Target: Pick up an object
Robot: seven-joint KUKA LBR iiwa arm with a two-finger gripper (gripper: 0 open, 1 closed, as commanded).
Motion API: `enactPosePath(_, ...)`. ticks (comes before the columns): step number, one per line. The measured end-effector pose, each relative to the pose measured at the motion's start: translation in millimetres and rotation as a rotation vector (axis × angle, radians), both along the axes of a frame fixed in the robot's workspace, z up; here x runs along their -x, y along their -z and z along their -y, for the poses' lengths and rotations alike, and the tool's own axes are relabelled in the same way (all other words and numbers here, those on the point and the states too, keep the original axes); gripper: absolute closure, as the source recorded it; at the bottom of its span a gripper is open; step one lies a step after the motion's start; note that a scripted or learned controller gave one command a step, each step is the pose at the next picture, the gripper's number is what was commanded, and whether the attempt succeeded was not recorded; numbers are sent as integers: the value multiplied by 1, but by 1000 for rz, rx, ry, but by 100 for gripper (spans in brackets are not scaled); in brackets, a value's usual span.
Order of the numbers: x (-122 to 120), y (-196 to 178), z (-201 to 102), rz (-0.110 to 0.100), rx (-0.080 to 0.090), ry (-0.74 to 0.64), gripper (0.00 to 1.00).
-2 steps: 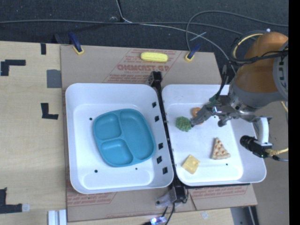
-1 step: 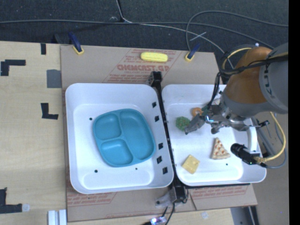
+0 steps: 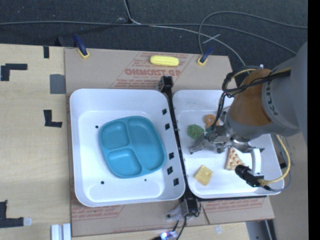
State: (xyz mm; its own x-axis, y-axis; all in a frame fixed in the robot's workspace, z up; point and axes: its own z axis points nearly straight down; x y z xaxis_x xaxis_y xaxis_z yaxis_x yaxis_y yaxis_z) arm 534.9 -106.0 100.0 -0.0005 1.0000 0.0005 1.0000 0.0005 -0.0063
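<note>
Looking down on: both bins from my remote seat, with the arm [image 3: 260, 104] reaching in from the right.
Gripper [image 3: 196, 146]: low in the right bin [image 3: 220, 188], its fingers spread apart with nothing between them, tips pointing toward the divider [image 3: 172, 129].
Edges: I see the divider just past the fingertips; the bin's near wall lies well below the gripper, and its far wall sits behind the wrist.
Open room: bare white floor shows below the fingers, between them and the near wall; the arm's bulk covers the bin's right half.
Broccoli [image 3: 195, 131]: small, green and knobbly, just beside the fingertips on their upper side; I cannot tell if it touches them.
Orange piece [image 3: 209, 119]: small and round, beyond the broccoli, close to the wrist and partly hidden by it.
Cracker [image 3: 203, 175]: pale yellow, squarish, lying flat below the gripper, apart from it.
Wafer [image 3: 231, 158]: tan with red flecks, tucked under the wrist, partly hidden.
Left bin [image 3: 82, 149]: across the divider from the fingertips, holding a blue plate [image 3: 131, 146] with three compartments, set at a tilt to the walls.
Surface: both bins sit on a cardboard sheet [image 3: 150, 69] with red print, held by two clamps [image 3: 80, 46] at its far edge.
Corn [image 3: 164, 60]: yellow, lying on the cardboard beyond the bins.
Room: light wood bench [image 3: 30, 144] with black marks to the left, dark carpet [image 3: 150, 6] behind, cables [image 3: 220, 21] trailing over it.
</note>
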Motion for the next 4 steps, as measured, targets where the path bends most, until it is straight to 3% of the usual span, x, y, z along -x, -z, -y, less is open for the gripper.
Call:
enactPosePath(1,0,16,0,5,1,0,0)
enactPosePath(2,-1,4,0,7,2,0,100)
enactPosePath(4,-7,-86,13,8,1,-1,100)
